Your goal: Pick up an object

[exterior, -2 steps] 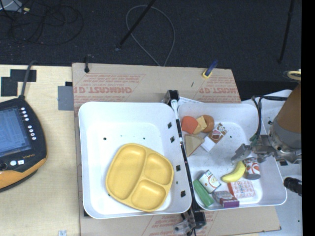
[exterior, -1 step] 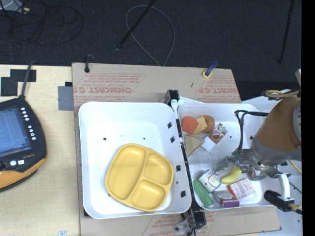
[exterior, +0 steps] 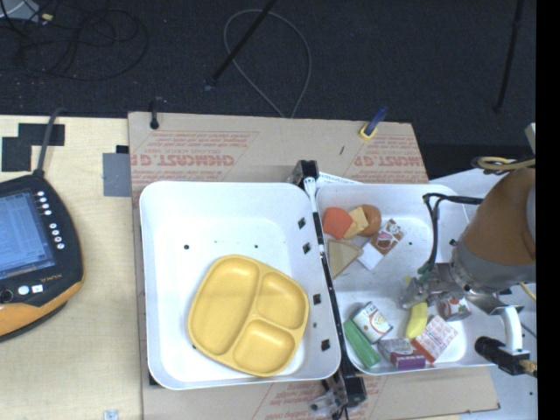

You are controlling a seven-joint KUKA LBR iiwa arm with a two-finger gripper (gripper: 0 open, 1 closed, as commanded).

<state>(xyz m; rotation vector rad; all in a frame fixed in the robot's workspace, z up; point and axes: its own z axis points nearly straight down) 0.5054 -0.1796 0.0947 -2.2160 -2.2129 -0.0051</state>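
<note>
The right bin (exterior: 411, 201) holds a heap of toy groceries. At its back lie a red tomato (exterior: 337, 224), a yellow cheese piece (exterior: 357, 220) and an orange-brown ball (exterior: 371, 218), with a tan wedge (exterior: 343, 255) and a small printed packet (exterior: 388, 234) beside them. At the front lie a green packet (exterior: 360, 339), a small carton (exterior: 376, 319), a yellow banana-like piece (exterior: 416, 320), a red and white pack (exterior: 438, 337) and a purple box (exterior: 401, 351). My gripper (exterior: 428, 289) hangs low in the bin's right half, just over the yellow piece.
The left bin (exterior: 175, 234) carries a yellow divided plate (exterior: 248, 314). A black divider clamp (exterior: 308, 178) sits between the bins. A teach pendant (exterior: 31, 248) rests on the bench at the far left. Cables run over the dark floor behind.
</note>
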